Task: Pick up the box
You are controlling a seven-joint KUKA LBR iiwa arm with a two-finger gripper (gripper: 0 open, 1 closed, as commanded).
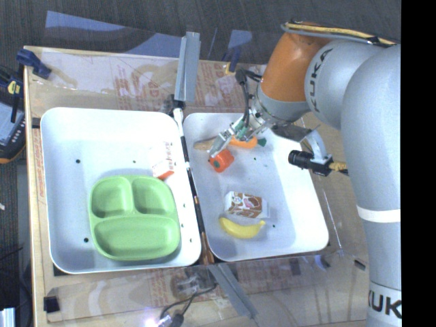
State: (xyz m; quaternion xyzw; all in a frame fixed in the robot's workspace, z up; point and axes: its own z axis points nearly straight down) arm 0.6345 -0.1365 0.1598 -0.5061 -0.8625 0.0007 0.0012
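The box (245,205), a small white carton with a brown print, lies flat in the lower middle of the right bin (300,203). My gripper (228,140) hangs over that bin's upper left part, well above and slightly left of the box and apart from it. Right beside the gripper lie an orange carrot-like piece (245,142) and a red-orange cylinder (220,161). Nothing of the box is hidden.
A yellow banana (242,228) lies just below the box, almost touching it. In the left bin (61,135) sit a green divided plate (134,218) and a small white and red packet (163,165) near the inner wall. The arm covers the right bin's upper right corner.
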